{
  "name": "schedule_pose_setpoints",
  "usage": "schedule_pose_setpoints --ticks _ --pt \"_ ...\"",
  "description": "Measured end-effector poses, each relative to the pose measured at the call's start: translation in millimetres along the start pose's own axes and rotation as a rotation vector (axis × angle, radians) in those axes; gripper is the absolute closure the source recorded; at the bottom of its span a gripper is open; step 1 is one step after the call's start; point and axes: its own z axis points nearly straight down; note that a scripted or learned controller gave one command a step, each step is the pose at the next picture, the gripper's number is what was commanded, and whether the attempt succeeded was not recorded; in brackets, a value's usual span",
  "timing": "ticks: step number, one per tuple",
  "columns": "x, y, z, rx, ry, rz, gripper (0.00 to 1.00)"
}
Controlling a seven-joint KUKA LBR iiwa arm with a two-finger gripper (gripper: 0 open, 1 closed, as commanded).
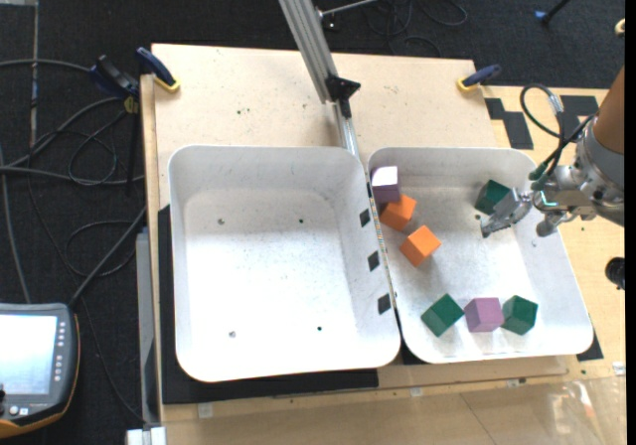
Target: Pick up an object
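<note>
While arm cut off, pincer (521,214) spread beside green block (491,197).

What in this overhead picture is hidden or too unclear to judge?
- Gripper: too small and blurred to tell how it is set, or whether it touches the green block beside it.
- Arm: cut off by the right edge.
- White-topped block: partly hidden against the right bin's wall.

A robotics lab test cell

A bare plywood counter (298,85) is clamped at its upper corners and set on dark carpet, where loose cables (70,185) are strewn at the frame's left and top. A teach pendant (35,364) is seen at the lower left, and an aluminium camera mast (298,16) is fixed at the top centre.
</note>
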Motion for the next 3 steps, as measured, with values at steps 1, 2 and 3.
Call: schedule_pose_setpoints --ticks 1,2,3 --pt "0 0 -2 -0.003 -0.001 0.002 0.0" --pt "-1 3 62 0.005 0.001 0.004 0.0" --pt "-5 -2 108 0.003 0.001 0.004 0.0"
